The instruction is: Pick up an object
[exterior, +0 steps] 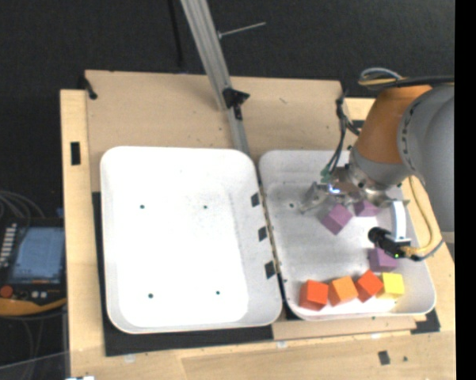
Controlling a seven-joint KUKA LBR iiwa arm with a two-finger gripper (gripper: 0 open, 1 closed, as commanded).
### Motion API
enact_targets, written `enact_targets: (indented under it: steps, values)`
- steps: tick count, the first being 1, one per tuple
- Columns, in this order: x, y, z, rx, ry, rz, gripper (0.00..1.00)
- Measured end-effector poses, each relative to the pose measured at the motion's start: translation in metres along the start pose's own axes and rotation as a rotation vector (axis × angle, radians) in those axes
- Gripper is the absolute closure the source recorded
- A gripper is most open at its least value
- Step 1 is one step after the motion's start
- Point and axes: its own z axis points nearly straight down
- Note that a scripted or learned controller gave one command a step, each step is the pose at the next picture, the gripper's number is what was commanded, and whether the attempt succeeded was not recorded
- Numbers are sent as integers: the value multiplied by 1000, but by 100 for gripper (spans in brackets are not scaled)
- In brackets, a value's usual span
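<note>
White plastic forms the two shallow bins at the middle of the frame: the left bin (182, 236) is seen bare apart from a few dark specks, while the right bin (289, 172) carries all the blocks. From the right of the frame the grey arm (396, 137) is reached in over the right bin's upper half, its orange band turned upward, so the wrist hangs above the blocks for a downward grasp. The gripper (333, 192) is placed low at centre right, and a purple block (335, 217) is seen just below it, touching or nearly so; whether the block sits between the fingers cannot be told, nor whether they are wide or narrow. Two more purple pieces (380, 258) lie to the right. Along the bin's lower wall a row of orange blocks (340, 290) and a yellow block (393, 283) is crowded against the rim, leaving little room there. Open floor is left at the bin's upper left.
</note>
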Motion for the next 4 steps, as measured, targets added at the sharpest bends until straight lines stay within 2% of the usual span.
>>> enact_targets:
  steps: [1, 3, 4]
  values:
    - [-1, 1, -13, -3, 1, 4, 100]
    - [-9, 6, -141, -6, 1, -3, 100]
    - [-9, 7, -156, -1, 3, -6, 100]
